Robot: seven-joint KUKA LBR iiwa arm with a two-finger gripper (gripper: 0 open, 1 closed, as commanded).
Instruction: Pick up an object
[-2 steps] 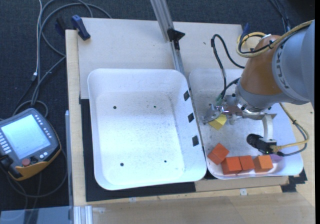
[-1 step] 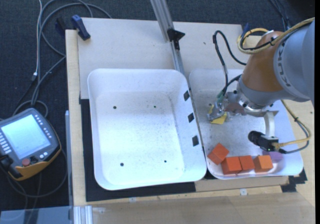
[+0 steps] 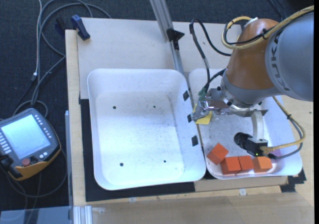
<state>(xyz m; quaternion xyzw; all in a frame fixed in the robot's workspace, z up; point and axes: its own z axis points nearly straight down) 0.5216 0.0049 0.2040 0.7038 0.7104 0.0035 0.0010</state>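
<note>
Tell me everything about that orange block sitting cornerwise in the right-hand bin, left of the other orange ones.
The orange block is a small, plain, cube-like piece with a matte face. It lies flat on the floor of the right bin, near its front rim, turned cornerwise to the row of orange blocks beside it, close against the nearest. The claw hangs apart from it.

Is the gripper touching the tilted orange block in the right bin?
Apart. The camera view shows bare floor of the right bin between the gripper and the tilted orange block.
</note>
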